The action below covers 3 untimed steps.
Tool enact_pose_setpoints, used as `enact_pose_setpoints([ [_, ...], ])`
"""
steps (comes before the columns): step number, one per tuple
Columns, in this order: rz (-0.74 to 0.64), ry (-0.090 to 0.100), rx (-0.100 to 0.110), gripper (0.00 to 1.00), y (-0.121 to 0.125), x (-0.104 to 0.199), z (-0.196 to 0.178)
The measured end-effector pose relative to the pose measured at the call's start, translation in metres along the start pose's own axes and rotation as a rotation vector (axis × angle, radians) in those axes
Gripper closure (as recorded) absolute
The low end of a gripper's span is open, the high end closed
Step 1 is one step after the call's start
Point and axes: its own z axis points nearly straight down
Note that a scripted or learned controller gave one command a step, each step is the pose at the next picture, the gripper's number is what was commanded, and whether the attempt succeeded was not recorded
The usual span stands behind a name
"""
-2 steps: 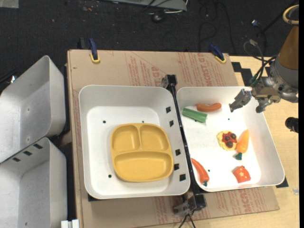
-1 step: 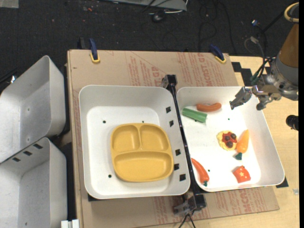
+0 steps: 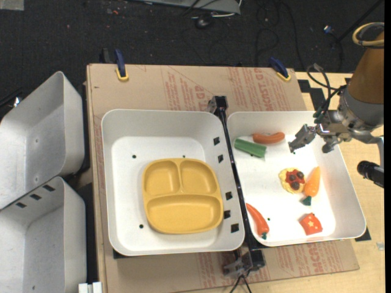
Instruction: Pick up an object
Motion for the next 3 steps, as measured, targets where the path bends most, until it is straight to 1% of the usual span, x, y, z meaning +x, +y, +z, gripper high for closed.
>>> enact_pose_setpoints([
  [1, 0.0, 0.001, 0.002, 0.0, -0.007, 0.003, 0.062],
  [2, 0.0, 0.0, 0.001, 0.0, -0.007, -0.007, 0.115],
  [3, 0.0, -0.002, -0.006, 1.0, -0.005, -0.007, 0.1],
])
